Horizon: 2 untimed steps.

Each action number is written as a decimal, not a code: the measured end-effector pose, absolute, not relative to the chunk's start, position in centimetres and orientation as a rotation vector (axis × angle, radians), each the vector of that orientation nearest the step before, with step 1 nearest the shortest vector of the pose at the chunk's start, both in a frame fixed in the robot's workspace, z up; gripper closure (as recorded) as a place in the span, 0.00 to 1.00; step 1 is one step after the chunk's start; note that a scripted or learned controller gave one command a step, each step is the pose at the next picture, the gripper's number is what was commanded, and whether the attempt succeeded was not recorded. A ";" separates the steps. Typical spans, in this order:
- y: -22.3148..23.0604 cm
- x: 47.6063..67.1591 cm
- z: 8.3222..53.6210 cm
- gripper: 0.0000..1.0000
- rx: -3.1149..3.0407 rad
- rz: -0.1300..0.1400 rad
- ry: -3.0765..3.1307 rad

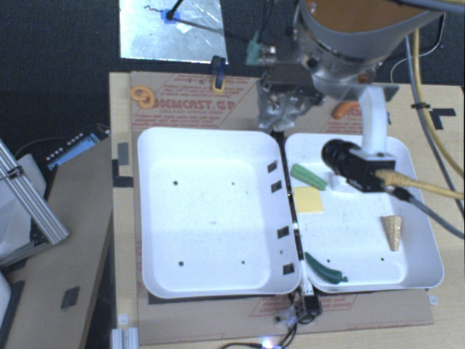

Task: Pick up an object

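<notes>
left bin floor open; right bin cluttered.

Orange thing just beside hand, half hidden behind arm, shape unclear; arm cut by top edge.

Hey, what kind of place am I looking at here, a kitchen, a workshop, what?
Most likely a robotics lab bench set up for grasping trials. A robot arm hangs above a white left bin and right bin, and the right one holds small test pieces such as a green stick and a yellow square.
</notes>
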<state>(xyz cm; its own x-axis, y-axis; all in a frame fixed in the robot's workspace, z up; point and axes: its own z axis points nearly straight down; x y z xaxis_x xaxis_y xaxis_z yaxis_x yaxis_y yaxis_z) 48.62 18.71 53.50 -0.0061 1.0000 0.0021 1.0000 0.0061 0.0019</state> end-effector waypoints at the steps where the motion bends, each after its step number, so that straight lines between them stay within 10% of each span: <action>1: 20.6 48.6 53.5 1.00 -2.215 -0.004 -2.227; 2: 22.8 48.6 53.5 1.00 -2.215 -0.004 -2.228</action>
<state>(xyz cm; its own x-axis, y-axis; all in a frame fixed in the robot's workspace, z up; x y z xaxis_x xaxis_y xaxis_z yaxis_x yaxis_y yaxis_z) 48.63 22.81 53.51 -0.0057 1.0000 0.0020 1.0000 0.0057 0.0017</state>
